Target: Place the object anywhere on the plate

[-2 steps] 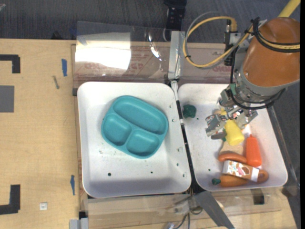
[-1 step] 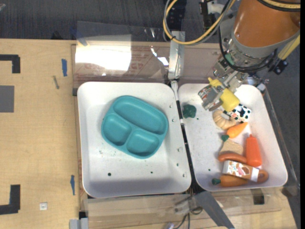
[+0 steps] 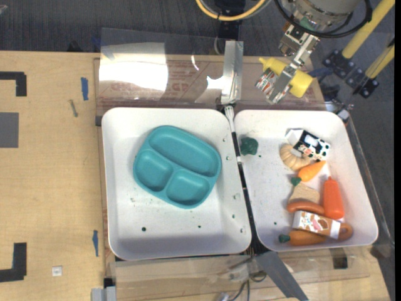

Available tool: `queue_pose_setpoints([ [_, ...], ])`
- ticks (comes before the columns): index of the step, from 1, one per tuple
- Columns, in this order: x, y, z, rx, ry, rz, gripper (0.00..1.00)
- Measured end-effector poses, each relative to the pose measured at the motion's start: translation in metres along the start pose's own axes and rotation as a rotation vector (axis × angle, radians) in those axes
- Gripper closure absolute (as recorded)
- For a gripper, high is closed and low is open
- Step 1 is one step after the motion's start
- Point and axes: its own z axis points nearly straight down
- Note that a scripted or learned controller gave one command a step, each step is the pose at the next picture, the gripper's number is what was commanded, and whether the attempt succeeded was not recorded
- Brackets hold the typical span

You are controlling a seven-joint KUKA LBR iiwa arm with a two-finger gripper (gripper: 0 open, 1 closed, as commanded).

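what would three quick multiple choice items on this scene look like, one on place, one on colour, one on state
1. Where is the plate?
A. in the left bin
B. in the right bin
C. on the wooden bench top

2. What colour is the plate?
A. red
B. teal
C. yellow

3. What lies on the plate?
A. nothing
B. the green object
C. the carrot

Answers: 1 A, the plate sits inside the left bin. 2 B, its three compartments are all teal. 3 A, the compartments are bare, while the green object and carrot lie in the right bin and the gripper is above that bin's far edge.

The right bin (image 3: 360,168) holds a green lump (image 3: 249,145), a carrot (image 3: 311,170) and an orange bottle (image 3: 333,198).
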Motion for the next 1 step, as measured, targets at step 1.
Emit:
queue_pose_setpoints([
  [1, -0.0070, 0.1017, 0.0911, -0.011, -0.010, -0.098, 1.00],
])
